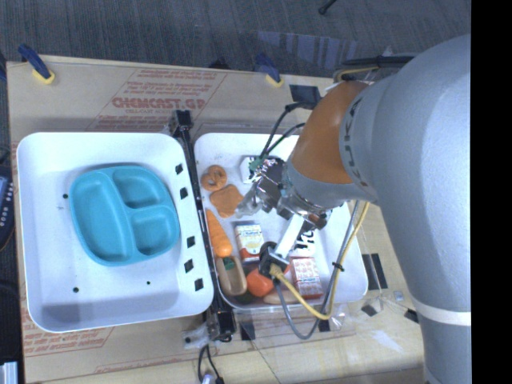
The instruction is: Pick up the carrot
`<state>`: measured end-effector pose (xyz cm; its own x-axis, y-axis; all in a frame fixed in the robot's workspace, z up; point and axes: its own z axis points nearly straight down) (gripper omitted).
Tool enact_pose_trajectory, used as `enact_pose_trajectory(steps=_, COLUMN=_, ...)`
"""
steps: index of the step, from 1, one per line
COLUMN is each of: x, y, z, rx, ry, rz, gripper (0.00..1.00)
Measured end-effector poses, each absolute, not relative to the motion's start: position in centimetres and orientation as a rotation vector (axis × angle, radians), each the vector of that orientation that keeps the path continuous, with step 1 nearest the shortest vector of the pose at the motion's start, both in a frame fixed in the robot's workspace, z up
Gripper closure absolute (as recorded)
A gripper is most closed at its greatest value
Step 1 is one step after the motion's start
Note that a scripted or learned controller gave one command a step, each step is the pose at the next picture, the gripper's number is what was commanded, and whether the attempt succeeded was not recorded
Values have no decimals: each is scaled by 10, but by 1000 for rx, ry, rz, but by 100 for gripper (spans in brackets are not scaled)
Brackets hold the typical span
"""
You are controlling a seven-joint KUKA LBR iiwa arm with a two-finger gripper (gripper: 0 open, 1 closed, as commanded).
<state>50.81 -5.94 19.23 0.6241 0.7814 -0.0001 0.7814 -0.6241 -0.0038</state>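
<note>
The grey arm (424, 182) reaches in from 3 o'clock. Its orange band (328, 138) sits above the wrist (300, 194), which tips downward, and the gripper (254, 194) points toward 8 o'clock.

The brown bench sheet (160, 102) bears red print, seemingly "CHEMCAST GP".
</note>
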Motion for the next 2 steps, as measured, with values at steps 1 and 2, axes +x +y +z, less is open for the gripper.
enact_pose_trajectory(steps=1, x=550, y=-105, z=95, rx=-2927, ry=-1126, rz=17, gripper=0)
enact_pose_trajectory(steps=2, x=518, y=-30, z=193, rx=-2917, ry=-1155, rz=-5, gripper=0)
